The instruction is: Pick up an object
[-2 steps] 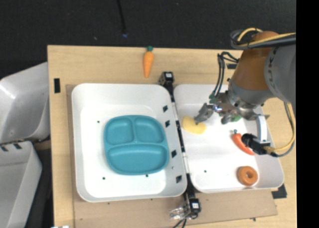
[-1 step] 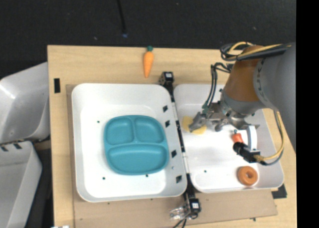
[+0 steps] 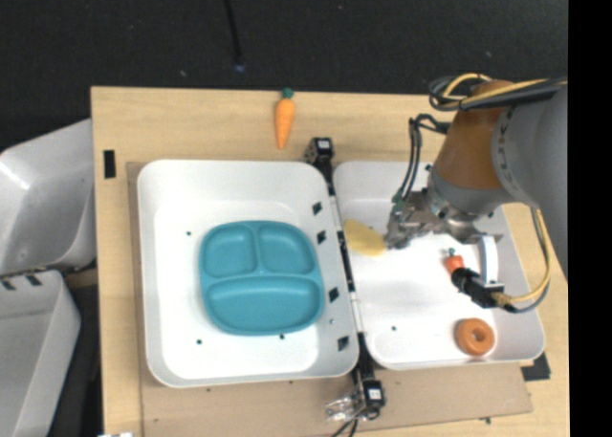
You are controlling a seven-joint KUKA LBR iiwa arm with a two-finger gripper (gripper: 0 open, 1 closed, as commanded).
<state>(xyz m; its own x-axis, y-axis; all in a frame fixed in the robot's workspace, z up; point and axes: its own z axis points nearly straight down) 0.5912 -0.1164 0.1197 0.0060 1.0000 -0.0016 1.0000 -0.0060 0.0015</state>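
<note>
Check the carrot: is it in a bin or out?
Out. The carrot lies on the wooden bench, beyond the left bin's far rim.

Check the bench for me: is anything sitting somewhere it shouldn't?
Yes: the toy carrot lies on the bare bench behind the left bin, outside both bins. The teal divided plate, the yellow piece and the doughnut sit inside bins.

Text on the desk (image 3: 191,124): we read none.
Text on the left bin (image 3: 163,330): we read none.
Text on the right bin (image 3: 421,349): we read none.
Teal plate (image 3: 260,275), at nine o'clock from the arm (image 3: 497,153): no brand or number we can make out.
Arm: no legible label.
</note>
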